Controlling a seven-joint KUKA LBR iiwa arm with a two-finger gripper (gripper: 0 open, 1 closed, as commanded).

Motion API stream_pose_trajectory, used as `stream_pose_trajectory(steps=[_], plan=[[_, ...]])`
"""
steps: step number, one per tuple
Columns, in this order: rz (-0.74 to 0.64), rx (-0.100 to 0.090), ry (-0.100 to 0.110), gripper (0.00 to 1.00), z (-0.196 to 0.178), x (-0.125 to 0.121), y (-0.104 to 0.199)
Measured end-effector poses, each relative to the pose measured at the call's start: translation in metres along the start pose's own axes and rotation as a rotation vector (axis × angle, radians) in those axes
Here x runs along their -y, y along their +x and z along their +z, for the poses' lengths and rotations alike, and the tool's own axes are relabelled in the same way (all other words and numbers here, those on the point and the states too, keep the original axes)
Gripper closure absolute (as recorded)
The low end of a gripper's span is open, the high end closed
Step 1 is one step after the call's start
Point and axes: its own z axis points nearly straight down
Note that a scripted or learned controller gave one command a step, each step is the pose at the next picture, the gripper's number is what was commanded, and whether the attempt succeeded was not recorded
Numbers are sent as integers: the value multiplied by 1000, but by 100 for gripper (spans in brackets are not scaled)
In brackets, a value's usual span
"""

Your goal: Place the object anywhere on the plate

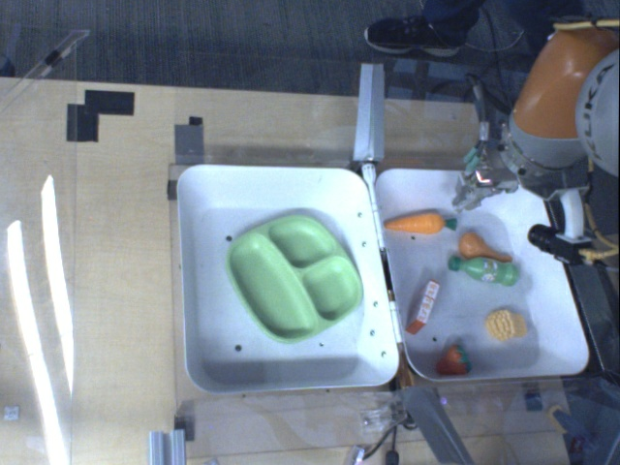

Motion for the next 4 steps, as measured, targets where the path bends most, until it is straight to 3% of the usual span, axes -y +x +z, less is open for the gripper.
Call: stream_pose_trajectory(steps=[1,2,3,4], plan=[[65,2,1,100,-12,75,-25],[279,3,2,100,-21,153,-72],[237,1,4,100,22,102,5],[387,1,3,100,-45,138,74]])
